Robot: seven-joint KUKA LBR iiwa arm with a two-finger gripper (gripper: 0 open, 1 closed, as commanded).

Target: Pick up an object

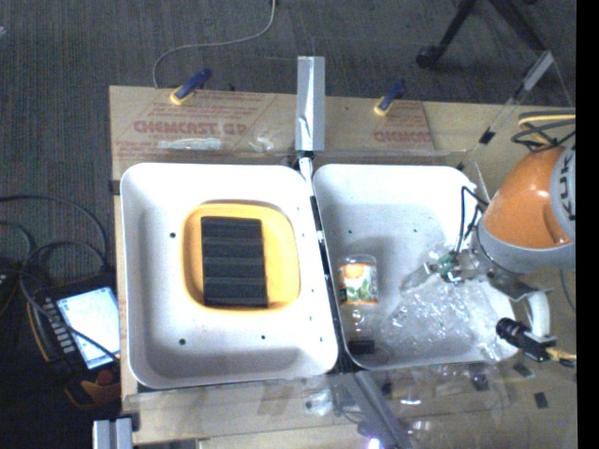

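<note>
**Two bins, one arm at the right edge**

A small clear jar with an orange and green label (pixel 359 282) stands upright in the right bin (pixel 393 195), near that bin's left wall and toward its near side. Just right of it lies a crumpled sheet of clear plastic (pixel 440 311), its outline hard to separate from the white floor. A small dark object (pixel 361 346) sits by the near left corner; its kind cannot be made out. In the left bin (pixel 150 251) a yellow tray holding a black ribbed block (pixel 234 261) rests at the middle. The arm (pixel 533 209), with its orange band, reaches over the right bin's right rim and is partly cut off. The hand (pixel 453 267) is largely hidden beneath the wrist; whether it is open or closed cannot be told. Two clamps (pixel 190 85) grip the bench (pixel 225 124) at its far edge.
</note>
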